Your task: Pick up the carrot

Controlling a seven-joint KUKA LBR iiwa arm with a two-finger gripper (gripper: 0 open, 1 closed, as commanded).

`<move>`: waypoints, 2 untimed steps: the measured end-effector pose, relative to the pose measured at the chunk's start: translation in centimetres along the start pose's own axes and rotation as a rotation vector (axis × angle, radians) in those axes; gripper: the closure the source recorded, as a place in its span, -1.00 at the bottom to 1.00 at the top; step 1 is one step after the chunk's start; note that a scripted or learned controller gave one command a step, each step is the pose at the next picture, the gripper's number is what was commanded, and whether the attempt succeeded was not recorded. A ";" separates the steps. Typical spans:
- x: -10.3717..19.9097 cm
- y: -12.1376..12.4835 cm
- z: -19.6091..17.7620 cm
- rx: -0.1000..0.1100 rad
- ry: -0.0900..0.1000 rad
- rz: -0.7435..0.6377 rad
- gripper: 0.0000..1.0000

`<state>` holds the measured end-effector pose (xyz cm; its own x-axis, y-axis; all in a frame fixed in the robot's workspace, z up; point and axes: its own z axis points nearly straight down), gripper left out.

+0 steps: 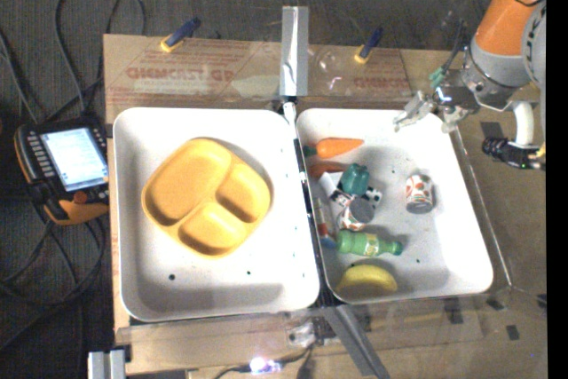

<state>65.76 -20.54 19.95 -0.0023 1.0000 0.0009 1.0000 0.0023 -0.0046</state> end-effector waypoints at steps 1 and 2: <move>7.2 1.2 4.3 -0.001 -0.001 -0.486 -1.00; 9.3 0.9 11.3 0.015 0.001 -0.648 -1.00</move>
<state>66.59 -11.26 8.65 -0.6055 0.7958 0.0093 0.7956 0.6056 -0.0172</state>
